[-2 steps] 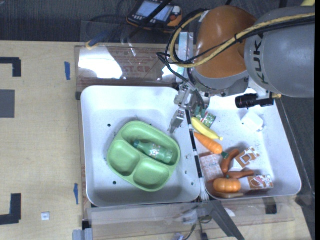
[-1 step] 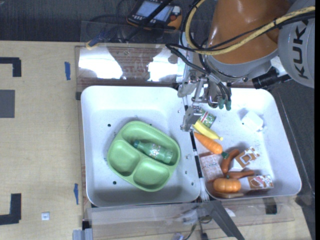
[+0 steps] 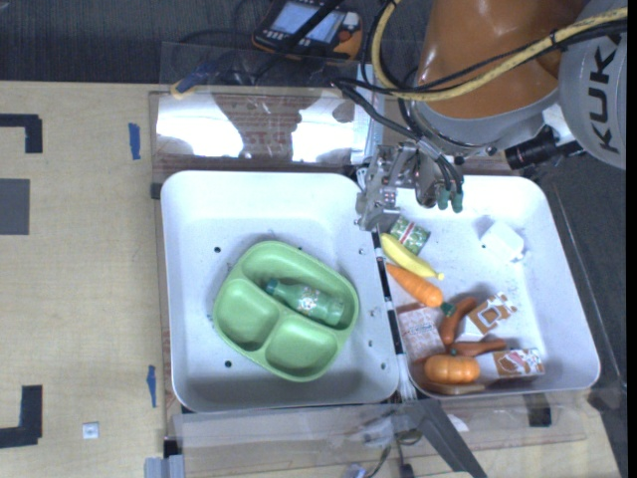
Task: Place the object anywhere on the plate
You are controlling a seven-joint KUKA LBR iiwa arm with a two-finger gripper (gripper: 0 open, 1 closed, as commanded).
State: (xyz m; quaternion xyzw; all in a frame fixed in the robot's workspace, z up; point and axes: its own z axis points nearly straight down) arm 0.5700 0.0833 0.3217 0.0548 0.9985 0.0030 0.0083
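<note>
Hovering over the right white bin [image 3: 557,267], the claw [image 3: 398,199] sits above the yellow banana [image 3: 409,257]; finger state unreadable; green divided plastic plate [image 3: 284,312] awaits left.

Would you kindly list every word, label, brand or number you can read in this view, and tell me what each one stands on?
"KU": large dark letters on the grey arm housing, cut off at the picture's edge.
Handheld controller's screen: lit, text too small to read.
Green and white packet: print too blurred to read.
Brown and white cartons: print too blurred to read.
</note>
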